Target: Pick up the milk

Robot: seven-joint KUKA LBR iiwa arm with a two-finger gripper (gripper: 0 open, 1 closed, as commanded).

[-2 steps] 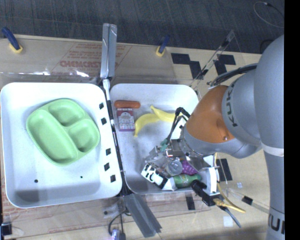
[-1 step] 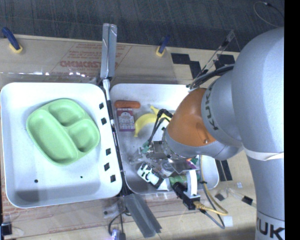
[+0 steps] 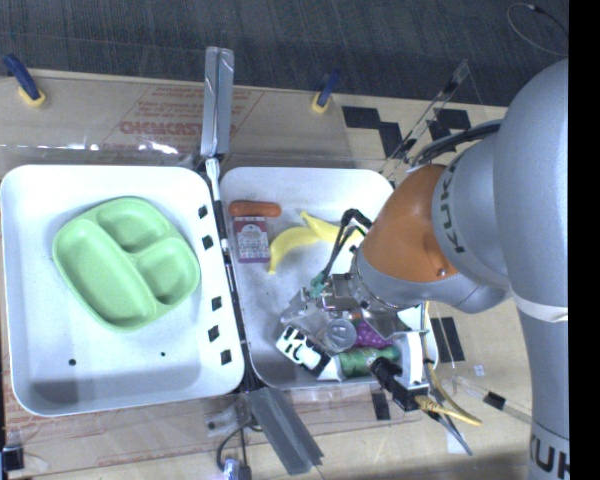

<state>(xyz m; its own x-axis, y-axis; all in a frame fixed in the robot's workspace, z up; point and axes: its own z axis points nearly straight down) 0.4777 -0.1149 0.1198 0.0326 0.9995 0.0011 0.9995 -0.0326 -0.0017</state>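
You see a bulky grey arm with an orange band, black cables, and a metallic gripper beside the band.

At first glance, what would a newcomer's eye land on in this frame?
The big grey arm with its orange band dominates the right side, bent low over the right bin, its gripper down among clutter near that bin's front edge. Next comes the pale green divided plate, alone in the left bin. A yellow banana and a hot dog lie at the right bin's back.
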